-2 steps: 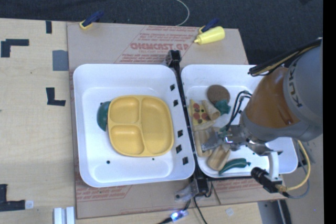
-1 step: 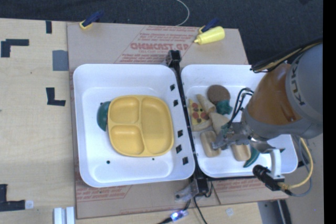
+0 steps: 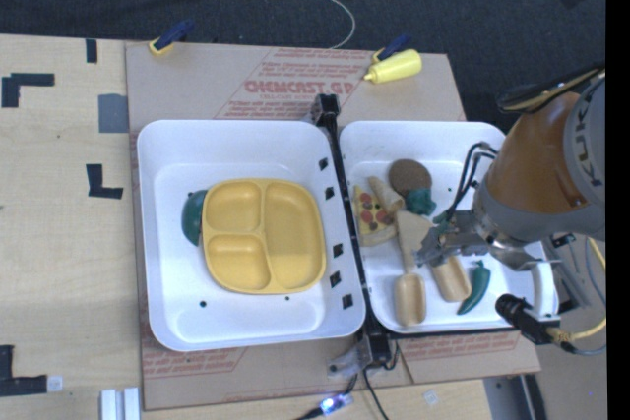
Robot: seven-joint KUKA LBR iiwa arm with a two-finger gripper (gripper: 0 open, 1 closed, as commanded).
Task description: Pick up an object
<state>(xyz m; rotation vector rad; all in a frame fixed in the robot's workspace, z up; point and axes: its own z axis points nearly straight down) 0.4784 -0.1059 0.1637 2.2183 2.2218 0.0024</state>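
Now the gripper (image 3: 440,246) is low in the right-hand white bin (image 3: 445,135), right over the toy food

Under it lies a pale beige wedge-shaped block (image 3: 411,233), flat on the bin floor beside a pizza-slice toy with red dots (image 3: 372,209); two tan bread-roll pieces (image 3: 409,298) sit just below, a green pepper-shaped toy (image 3: 476,288) to their right, a brown round piece (image 3: 409,176) and a small teal piece (image 3: 422,203) above. The grey arm with the orange band (image 3: 536,174) leans in from the right, wrist angled down and leftward. I cannot tell how far the fingers are spread or whether anything is caught. In the left white bin (image 3: 157,211), a yellow divided plate (image 3: 264,234)
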